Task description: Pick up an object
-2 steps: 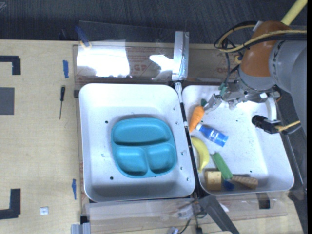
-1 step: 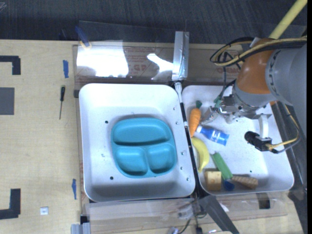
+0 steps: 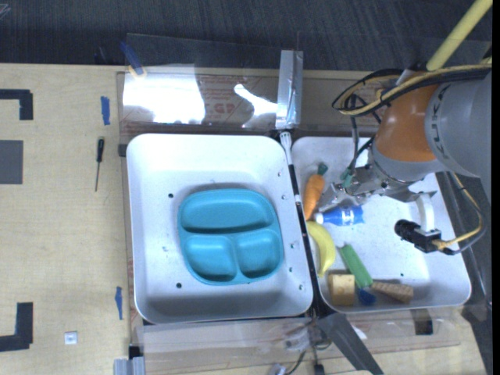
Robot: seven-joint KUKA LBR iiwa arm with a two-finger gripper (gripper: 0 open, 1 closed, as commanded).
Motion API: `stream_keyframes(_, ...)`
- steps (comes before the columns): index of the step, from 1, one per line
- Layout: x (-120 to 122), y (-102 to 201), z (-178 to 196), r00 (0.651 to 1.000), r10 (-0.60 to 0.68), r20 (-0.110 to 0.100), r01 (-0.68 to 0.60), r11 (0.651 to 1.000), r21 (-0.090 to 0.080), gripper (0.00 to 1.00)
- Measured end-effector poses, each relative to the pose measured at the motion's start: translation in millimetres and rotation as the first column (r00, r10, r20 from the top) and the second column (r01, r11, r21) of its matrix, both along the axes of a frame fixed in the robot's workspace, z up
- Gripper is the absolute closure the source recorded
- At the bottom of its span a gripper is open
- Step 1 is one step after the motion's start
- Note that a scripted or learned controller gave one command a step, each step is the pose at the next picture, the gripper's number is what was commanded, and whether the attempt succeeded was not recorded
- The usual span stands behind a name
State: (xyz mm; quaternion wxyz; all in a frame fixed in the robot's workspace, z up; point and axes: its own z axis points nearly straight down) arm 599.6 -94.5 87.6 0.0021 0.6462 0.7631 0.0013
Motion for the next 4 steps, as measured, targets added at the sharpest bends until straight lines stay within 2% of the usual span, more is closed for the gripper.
stream_keyframes(1,2,0,13,1.0,-0.002,0.007,0.002,1.0,-0.001,1.0)
stream_keyframes(2,2,0,12,1.0,-0.001,0.006,0.001,1.0,0.0,0.0)
stream_keyframes(3,-61,-5,0,0.999,-0.046,0.001,0.046,0.999,0.001,0.0)
stream_keyframes(4,11,-14,0,0.998,-0.064,0.002,0.064,0.998,0.0,0.0)
